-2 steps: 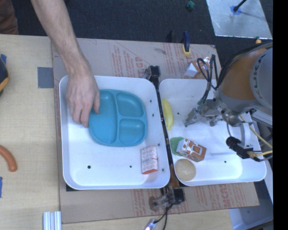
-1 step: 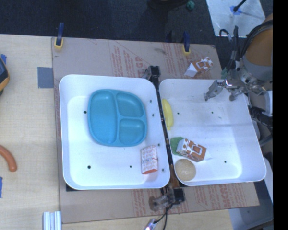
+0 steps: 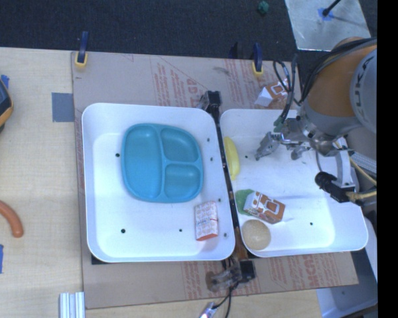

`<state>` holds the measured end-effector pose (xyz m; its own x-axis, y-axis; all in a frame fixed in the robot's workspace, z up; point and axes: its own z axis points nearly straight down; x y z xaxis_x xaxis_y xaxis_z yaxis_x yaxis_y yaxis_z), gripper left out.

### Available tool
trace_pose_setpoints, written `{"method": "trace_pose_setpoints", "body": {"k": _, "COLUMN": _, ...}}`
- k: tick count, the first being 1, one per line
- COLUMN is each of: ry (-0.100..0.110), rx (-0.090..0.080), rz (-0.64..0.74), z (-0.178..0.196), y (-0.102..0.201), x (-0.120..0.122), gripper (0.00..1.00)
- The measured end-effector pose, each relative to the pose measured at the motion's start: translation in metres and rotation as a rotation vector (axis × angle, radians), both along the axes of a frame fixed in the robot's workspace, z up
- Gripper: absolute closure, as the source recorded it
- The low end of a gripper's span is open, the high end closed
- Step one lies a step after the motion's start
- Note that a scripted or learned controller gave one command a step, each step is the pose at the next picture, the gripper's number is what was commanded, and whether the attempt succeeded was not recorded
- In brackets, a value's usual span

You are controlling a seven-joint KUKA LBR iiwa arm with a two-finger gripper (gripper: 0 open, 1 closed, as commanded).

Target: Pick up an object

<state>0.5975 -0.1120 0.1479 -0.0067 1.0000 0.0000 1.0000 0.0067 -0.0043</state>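
**Plainly, a grab over bare floor risks coming up empty**

The gripper (image 3: 282,144) hangs in the far part of the right bin (image 3: 345,240), its metal fingers (image 3: 264,150) spread apart with nothing between them. Beneath it the bin floor looks bare, and that is the first hazard: a straight descent from this spot would, I judge, close on white plastic and nothing else.

The likely targets lie elsewhere. A yellow banana-like piece (image 3: 232,158) leans against the left wall of the right bin, left of the gripper; pressed to the wall, it leaves little room for a finger on that side, so a pinch could skid off or knock the rim. Nearer the camera, a small carton (image 3: 264,207) lies flat and tilted, with a green thing (image 3: 243,199) tucked at its left end and a round tan bun (image 3: 256,234) just beside it. These crowd together, so a grasp may nudge a neighbour or catch two at once. The flat carton gives little height to grip.

In the left bin (image 3: 93,177) sit a blue divided plate (image 3: 162,162) and a small packet (image 3: 206,220) against the right wall, a far reach from the arm.

Print shows on carton, packet and the cardboard sheet (image 3: 172,85) under the bins, but it is too small to read.
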Motion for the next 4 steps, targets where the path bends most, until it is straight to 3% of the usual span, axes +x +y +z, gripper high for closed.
{"method": "trace_pose_setpoints", "body": {"k": 1, "ry": 0.002, "rx": -0.002, "rz": -0.005, "z": -0.017, "y": -0.078, "x": -0.114, "gripper": 0.0}}
{"method": "trace_pose_setpoints", "body": {"k": 2, "ry": -0.002, "rx": 0.0, "rz": 0.001, "z": -0.013, "y": 0.017, "x": -0.065, "gripper": 0.0}}
{"method": "trace_pose_setpoints", "body": {"k": 3, "ry": 0.001, "rx": 0.0, "rz": -0.002, "z": -0.057, "y": 0.003, "x": -0.12, "gripper": 0.0}}
{"method": "trace_pose_setpoints", "body": {"k": 4, "ry": 0.001, "rx": 0.002, "rz": -0.001, "z": -0.057, "y": 0.014, "x": -0.122, "gripper": 0.0}}
